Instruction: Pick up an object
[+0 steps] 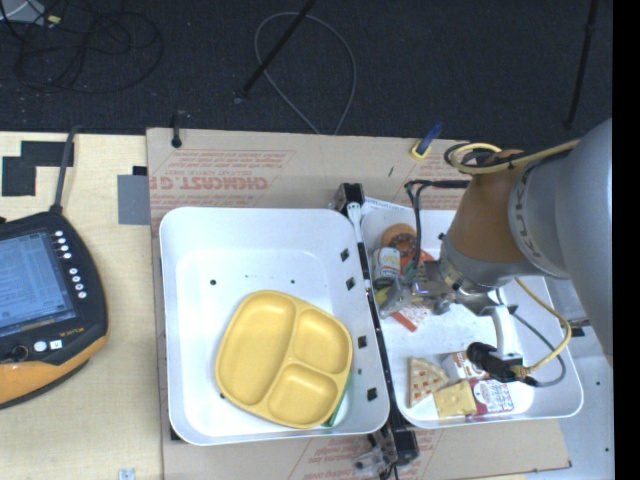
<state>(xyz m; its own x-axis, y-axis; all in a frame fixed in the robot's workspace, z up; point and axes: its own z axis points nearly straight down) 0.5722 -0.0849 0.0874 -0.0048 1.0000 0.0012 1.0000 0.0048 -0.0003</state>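
Note:
My gripper [405, 296] reaches down into the left part of the right bin [560, 393], among a cluster of small items. Under and around it lie a round brown object [399, 237], a small jar-like item [386, 264] and a red and white piece [406, 318]. The arm's orange band and grey wrist cover much of the bin's middle. Near the bin's front lie a pizza-slice toy [424, 378], a yellow cheese-like wedge [455, 399] and a red and white packet [490, 393]. Nothing is visibly held.
The left bin [190, 258] holds a yellow divided plate [283, 358] with a green edge under it. A black divider [362, 298] runs between the bins. A teach pendant [40, 298] sits at the far left. Cables [540, 353] trail from the wrist over the right bin.

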